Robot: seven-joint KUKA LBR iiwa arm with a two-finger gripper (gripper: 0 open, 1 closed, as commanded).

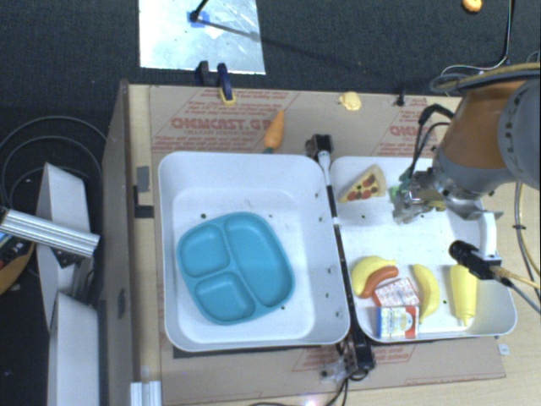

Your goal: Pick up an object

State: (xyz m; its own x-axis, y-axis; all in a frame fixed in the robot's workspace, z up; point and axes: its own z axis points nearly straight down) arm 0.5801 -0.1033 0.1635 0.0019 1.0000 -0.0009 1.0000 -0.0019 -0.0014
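My gripper [409,205] hangs over the upper middle of the right bin [507,311], with the bare bin floor under its metal fingers. A pizza slice [362,184] lies just to its left, apart from it. Lower in the same bin lie a yellow banana with a red sausage [374,276], a small red and white carton [397,308], another banana [428,289] and a yellow bottle [462,294]. Nothing shows between the fingers.
The left bin [182,184] holds a blue divided plate [234,266]. An orange carrot [274,130] and a small yellow piece [350,101] lie on the cardboard behind the bins. A black divider [336,227] runs between the bins.
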